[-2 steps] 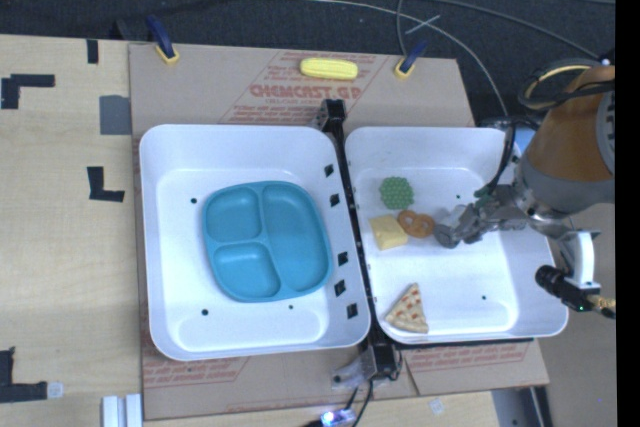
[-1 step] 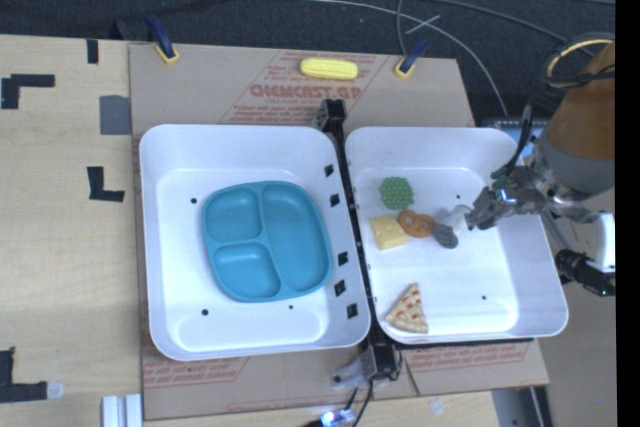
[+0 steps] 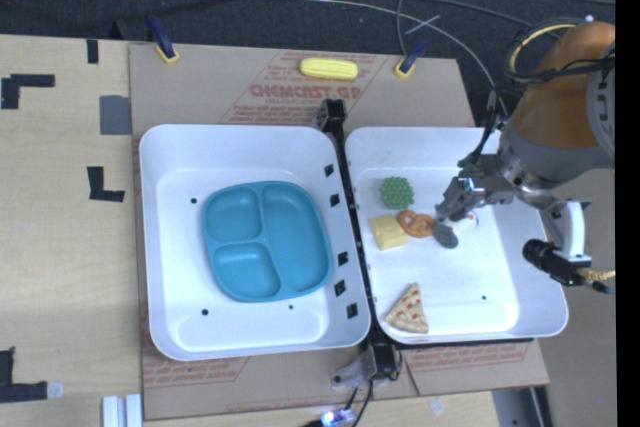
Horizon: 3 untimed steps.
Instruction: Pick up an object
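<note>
The right bin (image 3: 500,315) holds a green knobbly ball (image 3: 396,190), a yellow block (image 3: 388,232), an orange-brown piece (image 3: 415,223) and a pizza slice (image 3: 407,310). My gripper (image 3: 446,225) hangs low over this bin's middle, just right of the orange-brown piece and close to touching it. I see nothing held in the gripper. The grey and orange arm (image 3: 560,115) comes in from the right.
The left bin (image 3: 165,175) carries a blue divided plate (image 3: 267,240). A yellow corn-like toy (image 3: 328,68) lies on the cardboard behind the bins. Blue-and-yellow clamps (image 3: 162,43) pin the cardboard's back edge. Cables run over the dark mat behind.
</note>
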Each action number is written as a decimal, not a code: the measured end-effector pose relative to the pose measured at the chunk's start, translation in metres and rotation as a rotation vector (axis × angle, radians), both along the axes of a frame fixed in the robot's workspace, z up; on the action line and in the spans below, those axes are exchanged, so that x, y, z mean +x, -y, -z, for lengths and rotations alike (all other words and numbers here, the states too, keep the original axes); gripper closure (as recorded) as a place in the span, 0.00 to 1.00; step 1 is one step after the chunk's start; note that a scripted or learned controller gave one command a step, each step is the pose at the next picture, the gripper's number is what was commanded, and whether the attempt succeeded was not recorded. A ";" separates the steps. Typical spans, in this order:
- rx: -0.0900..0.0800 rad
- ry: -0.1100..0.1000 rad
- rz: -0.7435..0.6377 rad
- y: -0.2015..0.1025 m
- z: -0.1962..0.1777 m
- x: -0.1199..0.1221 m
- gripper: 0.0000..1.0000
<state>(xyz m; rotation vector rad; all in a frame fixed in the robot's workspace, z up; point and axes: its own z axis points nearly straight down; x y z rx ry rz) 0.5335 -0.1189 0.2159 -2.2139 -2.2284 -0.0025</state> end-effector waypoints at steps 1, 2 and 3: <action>0.000 -0.002 -0.001 -0.058 0.006 0.017 1.00; 0.000 -0.001 0.000 -0.113 0.004 0.037 1.00; -0.001 -0.001 0.001 -0.165 -0.003 0.053 1.00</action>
